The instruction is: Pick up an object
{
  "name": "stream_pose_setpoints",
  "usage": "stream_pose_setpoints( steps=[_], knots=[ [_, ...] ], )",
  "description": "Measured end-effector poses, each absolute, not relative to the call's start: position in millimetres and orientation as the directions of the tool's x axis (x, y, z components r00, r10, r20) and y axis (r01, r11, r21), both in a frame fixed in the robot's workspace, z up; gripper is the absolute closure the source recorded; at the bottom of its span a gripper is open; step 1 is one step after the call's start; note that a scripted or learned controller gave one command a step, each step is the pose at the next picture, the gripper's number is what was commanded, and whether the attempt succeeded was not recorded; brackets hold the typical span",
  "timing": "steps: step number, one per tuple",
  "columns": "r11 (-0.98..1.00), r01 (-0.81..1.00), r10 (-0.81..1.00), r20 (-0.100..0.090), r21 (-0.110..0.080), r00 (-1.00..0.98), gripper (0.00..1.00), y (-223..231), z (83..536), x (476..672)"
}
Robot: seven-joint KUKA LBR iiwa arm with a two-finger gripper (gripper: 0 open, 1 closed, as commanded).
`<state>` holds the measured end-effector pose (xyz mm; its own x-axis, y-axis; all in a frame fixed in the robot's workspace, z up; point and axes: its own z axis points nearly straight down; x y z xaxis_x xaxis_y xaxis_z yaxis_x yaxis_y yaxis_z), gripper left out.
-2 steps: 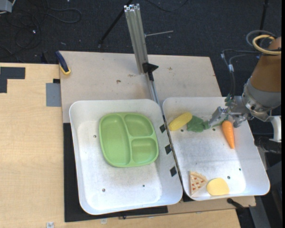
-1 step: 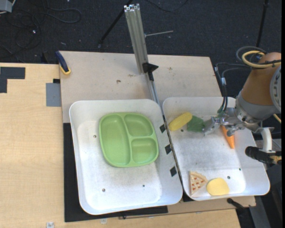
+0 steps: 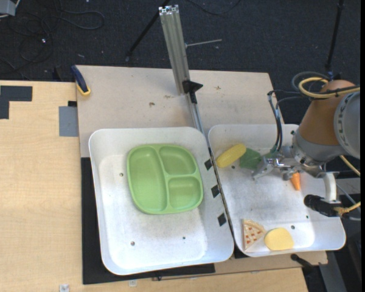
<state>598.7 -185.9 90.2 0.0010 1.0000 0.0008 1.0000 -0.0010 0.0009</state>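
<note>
My arm reaches in from the right over the right bin (image 3: 328, 239). My gripper (image 3: 269, 165) sits low nr the bin's upper left, just beside a green object (image 3: 250, 158) & a yellow corn-like piece (image 3: 230, 155). Grip state: can't tell. Pizza slice toy (image 3: 252, 233) & yellow round piece (image 3: 279, 239) lie at bin front. Left bin (image 3: 109, 236) holds a green divided plate (image 3: 165, 179).

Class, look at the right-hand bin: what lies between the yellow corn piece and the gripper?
In the camera view, a small green item lies between the yellow corn piece and the gripper, touching the corn.
</note>
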Motion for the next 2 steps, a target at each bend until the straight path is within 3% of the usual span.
stream_pose_setpoints(
  steps=[1, 2],
  knots=[
    [-0.001, 1.0, 1.0, 0.002, 0.006, 0.001, 1.0, -185.4, 102.4, 600.2],
    [0.002, 1.0, 1.0, -0.001, 0.002, -0.002, 1.0, -184.6, 145.9, 605.0]
  ],
)
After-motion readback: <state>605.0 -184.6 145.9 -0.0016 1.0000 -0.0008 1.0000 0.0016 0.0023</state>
